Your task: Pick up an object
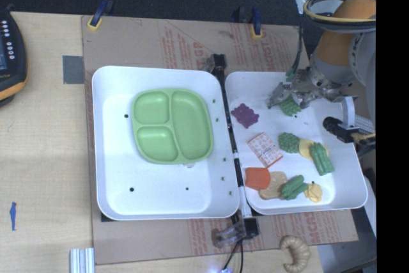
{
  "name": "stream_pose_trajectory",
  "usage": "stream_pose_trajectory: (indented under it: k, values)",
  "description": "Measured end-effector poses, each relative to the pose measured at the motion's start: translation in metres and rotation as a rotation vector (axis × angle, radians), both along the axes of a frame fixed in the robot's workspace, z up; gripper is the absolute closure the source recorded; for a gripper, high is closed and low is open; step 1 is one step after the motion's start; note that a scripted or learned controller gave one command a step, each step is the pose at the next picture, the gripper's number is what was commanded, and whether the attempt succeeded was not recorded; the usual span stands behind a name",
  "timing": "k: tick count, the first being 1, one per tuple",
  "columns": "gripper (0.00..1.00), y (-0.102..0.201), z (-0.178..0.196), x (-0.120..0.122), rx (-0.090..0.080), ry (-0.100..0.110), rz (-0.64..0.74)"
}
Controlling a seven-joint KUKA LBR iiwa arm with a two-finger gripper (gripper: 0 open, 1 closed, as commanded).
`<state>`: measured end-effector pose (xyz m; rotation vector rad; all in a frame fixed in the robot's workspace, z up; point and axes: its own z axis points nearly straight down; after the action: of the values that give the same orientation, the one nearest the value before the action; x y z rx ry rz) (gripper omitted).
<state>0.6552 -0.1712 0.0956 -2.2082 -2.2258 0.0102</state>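
Camera view shows gripper (289,98) fingers pinching a green toy (291,105) between them; likely light, stiff plastic, best held across its middle.

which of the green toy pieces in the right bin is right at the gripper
The green piece at the bin's far end, directly under the gripper. The other three, the bumpy one, the long one and the near one, lie closer to the camera.

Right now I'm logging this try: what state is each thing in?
gripper: down in the right bin, fingers around a green toy
green toy: between the fingers, near the bin floor
green divided plate: flat in the left bin, nothing on it
purple piece: lying loose in the right bin
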Motion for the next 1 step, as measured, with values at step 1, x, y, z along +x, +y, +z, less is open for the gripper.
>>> stream_pose_trajectory:
  k: [1]
  values:
    - [0.0, -0.0134, -0.0034, 0.0012, -0.001, -0.007, -0.005]
